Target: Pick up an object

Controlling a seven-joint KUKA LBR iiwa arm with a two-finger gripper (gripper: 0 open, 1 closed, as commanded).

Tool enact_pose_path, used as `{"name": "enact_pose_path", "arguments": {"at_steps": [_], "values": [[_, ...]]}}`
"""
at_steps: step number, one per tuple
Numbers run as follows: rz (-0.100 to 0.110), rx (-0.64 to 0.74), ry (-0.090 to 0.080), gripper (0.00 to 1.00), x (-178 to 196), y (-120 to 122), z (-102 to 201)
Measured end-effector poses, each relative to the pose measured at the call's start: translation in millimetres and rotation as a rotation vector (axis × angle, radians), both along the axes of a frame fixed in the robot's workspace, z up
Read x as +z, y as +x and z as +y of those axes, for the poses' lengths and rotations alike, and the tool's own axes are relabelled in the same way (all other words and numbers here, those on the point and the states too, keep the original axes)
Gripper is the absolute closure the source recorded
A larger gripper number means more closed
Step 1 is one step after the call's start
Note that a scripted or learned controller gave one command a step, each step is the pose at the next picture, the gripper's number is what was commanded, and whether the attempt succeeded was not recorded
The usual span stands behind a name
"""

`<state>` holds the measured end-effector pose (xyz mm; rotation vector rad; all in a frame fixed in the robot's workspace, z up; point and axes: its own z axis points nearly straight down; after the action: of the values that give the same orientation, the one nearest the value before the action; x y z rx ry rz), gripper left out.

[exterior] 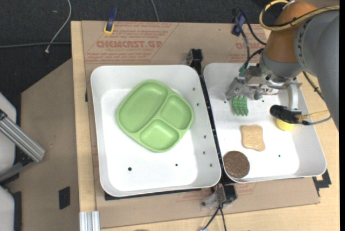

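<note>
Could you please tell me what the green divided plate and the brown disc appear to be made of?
Green divided plate: probably moulded plastic, smooth satin finish, uniform colour, softly rounded ridges. Brown disc: unclear, perhaps toy plastic or foam; matte, speckled, grainy-looking surface.

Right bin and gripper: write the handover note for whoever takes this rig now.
Gripper: over the far left part of the right bin, right by the small green ridged piece; contact cannot be told.
Right bin also holds: tan slice mid-bin, brown disc at the near left corner, yellow piece toward the right.
Left bin: green divided plate.
Done: every piece lies in a bin, none lifted.
Left: grasp and lift one; the green piece is nearest.
</note>
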<state>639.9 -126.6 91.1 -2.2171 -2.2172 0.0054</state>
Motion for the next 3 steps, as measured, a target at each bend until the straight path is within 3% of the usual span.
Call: {"name": "enact_pose_path", "arguments": {"at_steps": [1,3], "values": [[-0.007,0.0,-0.001,1.0,15.1,2.1,-0.1],[-0.015,0.001,-0.003,1.0,132.9,6.3,-7.3]]}}
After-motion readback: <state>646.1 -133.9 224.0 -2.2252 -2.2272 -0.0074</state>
